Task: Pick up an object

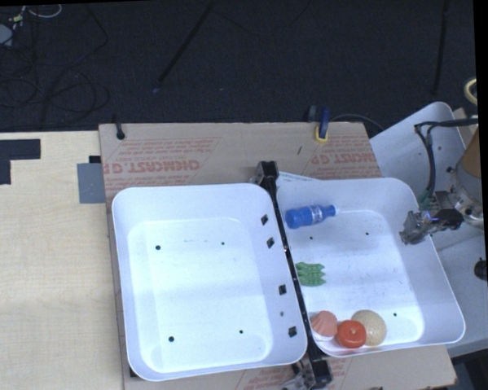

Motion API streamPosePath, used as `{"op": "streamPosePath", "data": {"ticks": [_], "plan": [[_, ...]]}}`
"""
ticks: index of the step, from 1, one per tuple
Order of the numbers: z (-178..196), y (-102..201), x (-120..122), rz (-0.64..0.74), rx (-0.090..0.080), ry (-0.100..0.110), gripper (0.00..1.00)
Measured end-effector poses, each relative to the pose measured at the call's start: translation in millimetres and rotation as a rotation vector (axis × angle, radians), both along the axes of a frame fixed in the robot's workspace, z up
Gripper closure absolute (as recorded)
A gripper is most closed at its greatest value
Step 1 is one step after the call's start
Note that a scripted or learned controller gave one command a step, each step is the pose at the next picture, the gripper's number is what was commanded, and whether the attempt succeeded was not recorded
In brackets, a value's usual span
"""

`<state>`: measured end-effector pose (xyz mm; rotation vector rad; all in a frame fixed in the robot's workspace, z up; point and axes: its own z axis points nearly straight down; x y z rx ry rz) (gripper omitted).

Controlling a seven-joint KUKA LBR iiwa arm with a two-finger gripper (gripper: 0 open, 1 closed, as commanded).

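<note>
The pick-up looks barely begun: the small grey two-finger gripper (414, 226) hovers over the right edge of the right shallow white plastic bin (431, 258), carrying nothing; whether it is released or clenched cannot be told. Candidates lie well apart from it: a blue plastic bottle (309, 216) near the divider, a green ridged piece (310, 274), and, clustered touching at the near corner, a pink round piece (324, 324), a red round piece (351, 334) and a tan ball (370, 326).
</note>
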<state>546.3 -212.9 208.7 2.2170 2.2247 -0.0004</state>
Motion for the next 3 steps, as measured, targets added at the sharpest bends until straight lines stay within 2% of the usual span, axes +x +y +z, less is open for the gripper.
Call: {"op": "streamPosePath", "data": {"ticks": [1, 2, 3], "plan": [[43.0, -1.2, -72.7, -0.006, 0.001, 0.002, 1.00], [39.9, -0.6, -55.6, -0.002, 0.001, 0.002, 1.00], [16.1, -0.2, -6.8, -0.001, 0.001, 0.002, 1.00]]}}
